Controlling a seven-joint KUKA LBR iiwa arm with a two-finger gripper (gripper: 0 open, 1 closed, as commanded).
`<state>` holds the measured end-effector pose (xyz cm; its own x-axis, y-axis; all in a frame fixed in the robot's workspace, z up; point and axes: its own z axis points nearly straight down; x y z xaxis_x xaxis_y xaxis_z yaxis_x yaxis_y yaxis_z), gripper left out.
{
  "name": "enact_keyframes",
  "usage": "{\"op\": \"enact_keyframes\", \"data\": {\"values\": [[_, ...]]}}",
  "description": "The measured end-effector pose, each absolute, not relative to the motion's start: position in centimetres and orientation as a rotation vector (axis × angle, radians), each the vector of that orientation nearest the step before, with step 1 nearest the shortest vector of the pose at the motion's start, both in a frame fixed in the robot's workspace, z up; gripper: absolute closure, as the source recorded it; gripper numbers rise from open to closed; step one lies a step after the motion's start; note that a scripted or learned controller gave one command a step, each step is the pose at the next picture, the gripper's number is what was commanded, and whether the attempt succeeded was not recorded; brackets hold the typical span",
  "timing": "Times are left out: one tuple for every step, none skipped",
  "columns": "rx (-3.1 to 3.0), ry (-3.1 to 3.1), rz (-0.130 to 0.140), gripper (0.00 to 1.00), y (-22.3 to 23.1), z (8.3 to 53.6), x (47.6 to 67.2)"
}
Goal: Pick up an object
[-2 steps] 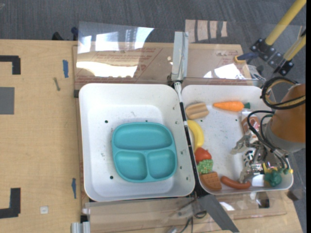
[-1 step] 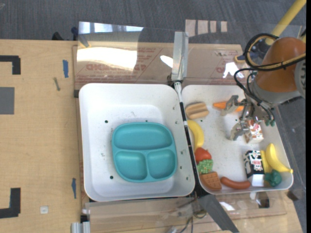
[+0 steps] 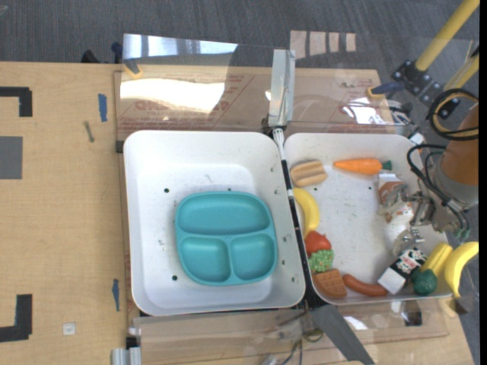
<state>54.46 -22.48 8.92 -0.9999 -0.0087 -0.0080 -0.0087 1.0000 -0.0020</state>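
Looking down on the bench, I see my gripper low over the right bin, near its right wall; I cannot tell the state of its jaws. The toy foods lie along the bin's edges: a carrot, a bun, a banana, a sausage. I judge they gather at the walls, which makes grasping harder. The left bin holds a teal divided plate.

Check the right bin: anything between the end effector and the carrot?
Yes. The end effector sits low at the right bin's right side, and a small crumpled brown-and-white item lies between it and the carrot near the far wall.
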Motion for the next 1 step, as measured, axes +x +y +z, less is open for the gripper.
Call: {"op": "enact_keyframes", "data": {"values": [[0.208,3.12,-0.003,0.0,-20.52,8.95,51.54]]}}
